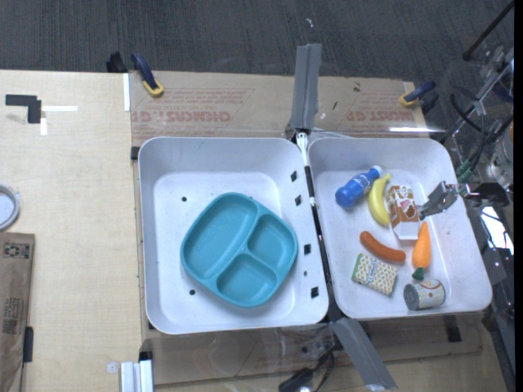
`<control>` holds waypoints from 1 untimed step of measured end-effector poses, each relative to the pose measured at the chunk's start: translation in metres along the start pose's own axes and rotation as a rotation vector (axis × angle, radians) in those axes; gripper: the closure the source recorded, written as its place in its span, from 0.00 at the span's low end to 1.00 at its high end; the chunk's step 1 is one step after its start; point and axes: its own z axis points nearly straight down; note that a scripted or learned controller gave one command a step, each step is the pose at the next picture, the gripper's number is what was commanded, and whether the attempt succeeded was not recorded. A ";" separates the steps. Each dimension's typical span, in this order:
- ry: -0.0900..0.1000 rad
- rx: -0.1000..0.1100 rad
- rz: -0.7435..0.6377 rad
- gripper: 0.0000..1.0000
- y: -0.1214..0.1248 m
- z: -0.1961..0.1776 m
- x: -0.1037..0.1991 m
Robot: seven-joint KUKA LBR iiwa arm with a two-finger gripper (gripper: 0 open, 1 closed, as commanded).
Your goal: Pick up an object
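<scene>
The pincer [439, 198] hangs at the right of the frame over the right bin [470, 243], just beside the small carton [402, 206] and above the carrot [422, 247]; whether it is spread or pressed together cannot be told. The banana [377, 202], blue bottle [357, 188] and sausage [382, 247] lie crowded nearby, so a descent here risks nudging neighbours or closing on two things at once
</scene>
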 end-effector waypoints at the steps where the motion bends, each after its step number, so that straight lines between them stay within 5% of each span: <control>1: 0.001 0.000 -0.038 0.00 -0.024 0.121 -0.027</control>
